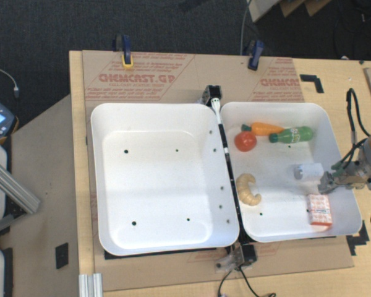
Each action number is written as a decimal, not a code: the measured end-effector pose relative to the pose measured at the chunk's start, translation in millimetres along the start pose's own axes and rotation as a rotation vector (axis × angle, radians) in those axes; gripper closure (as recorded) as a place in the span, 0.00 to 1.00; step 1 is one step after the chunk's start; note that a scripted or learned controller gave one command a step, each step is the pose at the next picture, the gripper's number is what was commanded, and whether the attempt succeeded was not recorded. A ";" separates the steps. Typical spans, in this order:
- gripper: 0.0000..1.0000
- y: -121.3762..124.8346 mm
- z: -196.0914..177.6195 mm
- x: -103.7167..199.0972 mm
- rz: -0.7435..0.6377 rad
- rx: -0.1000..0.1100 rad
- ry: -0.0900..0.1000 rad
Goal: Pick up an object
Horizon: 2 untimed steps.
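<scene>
Five objects lie in the right bin (334, 124) on my tabletop (80, 166): an orange carrot (267, 128), a green bottle (292, 135), a red tomato (245, 142), a tan croissant (249, 189) and a pink-and-white carton (319, 210). A small grey-white cylinder (307, 171) sits among them, near the right wall. The left bin (99, 141) holds nothing I would go for.

I judge this to be the approach step: nothing is lifted and every object rests on the bin floor. The hand (329, 183) comes in low over the right bin's right edge, its dark tip pointing left and sitting just beside the cylinder, with the carton close below it. From this slanted view I cannot tell how far the hand is spread, and I see nothing held in it.

My guess is the cylinder is the nearest candidate. The next move calls for bringing the hand squarely over it, lowering and closing, while keeping clear of the bin wall and the carton.
</scene>
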State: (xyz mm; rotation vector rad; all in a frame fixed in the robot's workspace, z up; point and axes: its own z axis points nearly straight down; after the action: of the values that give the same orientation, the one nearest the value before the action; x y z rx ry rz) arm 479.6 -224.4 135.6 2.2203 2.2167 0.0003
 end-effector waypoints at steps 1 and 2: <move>1.00 0.6 -10.2 -0.5 0.001 -0.003 -0.002; 1.00 -0.9 53.7 47.2 -0.004 0.005 0.004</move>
State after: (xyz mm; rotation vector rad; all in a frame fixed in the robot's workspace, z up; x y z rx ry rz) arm 478.9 -177.4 81.8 2.2199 2.2256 -0.0006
